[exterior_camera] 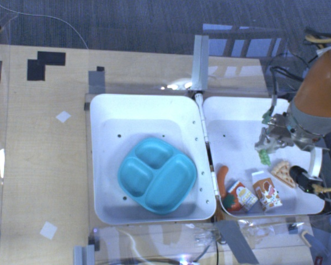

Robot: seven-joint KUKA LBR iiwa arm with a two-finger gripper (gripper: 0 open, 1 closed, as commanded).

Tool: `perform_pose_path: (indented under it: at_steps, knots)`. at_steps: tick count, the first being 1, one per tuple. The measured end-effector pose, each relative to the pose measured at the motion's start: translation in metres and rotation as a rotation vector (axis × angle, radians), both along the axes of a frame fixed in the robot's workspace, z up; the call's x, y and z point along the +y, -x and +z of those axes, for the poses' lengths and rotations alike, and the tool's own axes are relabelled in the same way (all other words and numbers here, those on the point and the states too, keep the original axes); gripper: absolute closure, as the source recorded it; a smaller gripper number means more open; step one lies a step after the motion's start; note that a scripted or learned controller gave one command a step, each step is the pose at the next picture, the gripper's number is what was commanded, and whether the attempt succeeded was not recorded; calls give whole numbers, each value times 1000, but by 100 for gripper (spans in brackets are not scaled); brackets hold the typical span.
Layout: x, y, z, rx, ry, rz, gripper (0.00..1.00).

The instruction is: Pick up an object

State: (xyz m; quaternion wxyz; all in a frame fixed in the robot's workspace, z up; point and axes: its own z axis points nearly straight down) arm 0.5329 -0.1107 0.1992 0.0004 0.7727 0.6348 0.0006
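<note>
Just above a small green object (264,158) in the right white bin (231,120), the metal two-finger gripper (271,142) hovers, its grip state unreadable.

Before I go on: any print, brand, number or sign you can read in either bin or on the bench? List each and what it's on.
None can be read.
Left small carton: coloured print, too blurred to read.
Right small carton: picture and print, too small to read.
Black patches on the bench: plain shapes, no characters.
Blue divided plate: no markings seen.
</note>
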Motion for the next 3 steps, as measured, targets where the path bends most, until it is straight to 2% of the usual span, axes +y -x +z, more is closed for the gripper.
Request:
perform_pose_path:
  at_steps: [1,2,3]
  knots:
    - [12,13,-41,-1,0,53,100]
    - [53,-26,4,-1,0,-118,100]
    - [53,-26,4,-1,0,-117,0]
